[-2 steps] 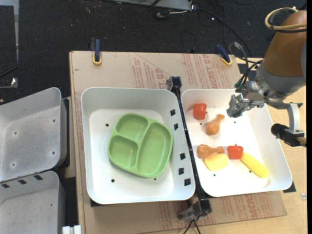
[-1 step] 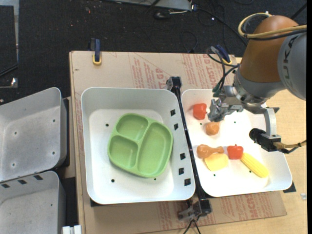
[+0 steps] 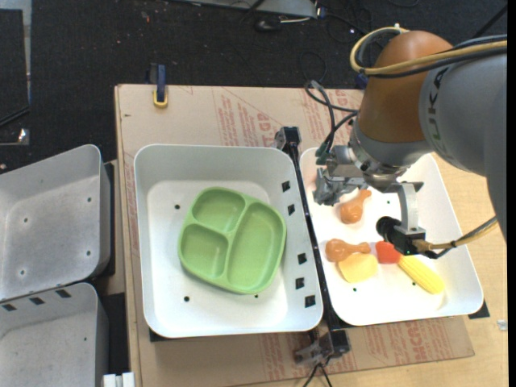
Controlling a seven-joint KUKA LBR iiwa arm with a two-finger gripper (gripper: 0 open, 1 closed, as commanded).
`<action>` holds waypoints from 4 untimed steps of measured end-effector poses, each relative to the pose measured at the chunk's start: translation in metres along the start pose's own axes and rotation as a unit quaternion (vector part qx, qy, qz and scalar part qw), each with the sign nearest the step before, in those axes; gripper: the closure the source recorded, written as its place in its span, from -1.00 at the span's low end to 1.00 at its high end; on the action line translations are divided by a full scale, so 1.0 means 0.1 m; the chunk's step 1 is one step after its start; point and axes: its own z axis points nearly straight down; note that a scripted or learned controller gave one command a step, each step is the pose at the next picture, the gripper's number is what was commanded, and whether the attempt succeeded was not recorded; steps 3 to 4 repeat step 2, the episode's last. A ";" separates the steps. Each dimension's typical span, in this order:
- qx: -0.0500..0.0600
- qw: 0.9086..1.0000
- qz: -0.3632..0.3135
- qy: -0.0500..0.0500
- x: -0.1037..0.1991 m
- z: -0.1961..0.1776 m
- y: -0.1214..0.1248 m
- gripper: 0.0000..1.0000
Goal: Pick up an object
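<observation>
- The grey arm (image 3: 451, 95) with its orange band reached in from the right edge of the tabletop (image 3: 210, 111) and hung over the far half of the right bin (image 3: 463, 297).
- The gripper (image 3: 339, 180) sat low over that bin's far left corner, close to the divider between the two bins; whether it was released or clenched could not be told, since the wrist hid most of it.
- An orange drumstick-shaped toy (image 3: 352, 208) lay just beside the gripper, toward the bin's middle; nothing could be seen grasped.
- A second orange drumstick toy (image 3: 345, 250) lay nearer the front edge, by the bin's left wall.
- A pale yellow wedge (image 3: 359, 268) touched that second toy on its front side.
- A small red piece (image 3: 388, 253) lay just right of the wedge, and a yellow corn cob (image 3: 423, 274) stretched from it toward the bin's front right corner.
- A black bracket with cable (image 3: 403, 234) hung above the red piece.
- The left bin (image 3: 161, 176) carried a green divided plate (image 3: 232, 240) with three compartments, lying at a slant near the bin's middle.
- Brown cardboard covered the tabletop under both bins, and a yellow clamp (image 3: 161, 95) gripped its far left corner.
</observation>
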 end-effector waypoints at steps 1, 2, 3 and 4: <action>0.000 1.000 0.000 0.000 0.46 0.07 0.02 1.00; -0.001 1.000 0.000 0.000 0.97 -0.04 -0.04 1.00; -0.001 1.000 0.000 0.000 0.97 -0.04 -0.04 1.00; -0.001 1.000 0.000 0.000 0.97 -0.04 -0.04 1.00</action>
